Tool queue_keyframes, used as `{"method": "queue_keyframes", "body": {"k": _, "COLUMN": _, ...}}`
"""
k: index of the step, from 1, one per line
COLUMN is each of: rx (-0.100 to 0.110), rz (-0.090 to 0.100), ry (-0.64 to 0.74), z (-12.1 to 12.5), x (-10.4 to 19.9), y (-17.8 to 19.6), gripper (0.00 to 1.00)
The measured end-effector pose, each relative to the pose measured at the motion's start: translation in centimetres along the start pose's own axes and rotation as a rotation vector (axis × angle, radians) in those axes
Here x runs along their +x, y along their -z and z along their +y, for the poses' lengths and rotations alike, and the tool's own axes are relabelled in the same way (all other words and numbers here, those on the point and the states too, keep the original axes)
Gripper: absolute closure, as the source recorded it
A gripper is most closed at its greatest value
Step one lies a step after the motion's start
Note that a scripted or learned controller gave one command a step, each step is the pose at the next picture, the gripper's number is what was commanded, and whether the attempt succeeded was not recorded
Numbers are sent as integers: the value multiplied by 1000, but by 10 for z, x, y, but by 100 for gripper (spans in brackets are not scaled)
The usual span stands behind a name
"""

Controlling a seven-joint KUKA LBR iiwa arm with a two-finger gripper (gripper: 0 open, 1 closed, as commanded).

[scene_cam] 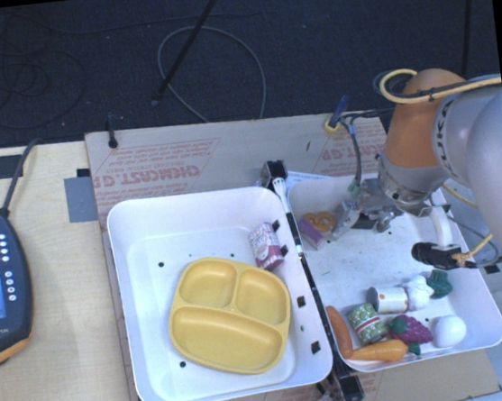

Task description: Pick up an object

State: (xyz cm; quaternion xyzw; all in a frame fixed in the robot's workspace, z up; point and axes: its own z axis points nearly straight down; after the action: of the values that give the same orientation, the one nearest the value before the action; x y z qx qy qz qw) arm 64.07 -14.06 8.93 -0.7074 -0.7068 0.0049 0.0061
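Hovering at the right bin's [486, 339] far edge, the gripper [368, 211] is seen; nothing is lifted yet, and its finger state cannot be told.

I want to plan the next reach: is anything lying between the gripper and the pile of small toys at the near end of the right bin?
Nothing visible does. The gripper is over the bin's far end, and bare bin floor separates it from the toy pile.
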Motion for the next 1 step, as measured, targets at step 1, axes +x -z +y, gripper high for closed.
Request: {"method": "queue_keyframes", "body": {"k": 1, "rx": -25, "rz": -6, "ry": 1, "z": 4, "x": -21, "y": 144, "gripper": 0}}
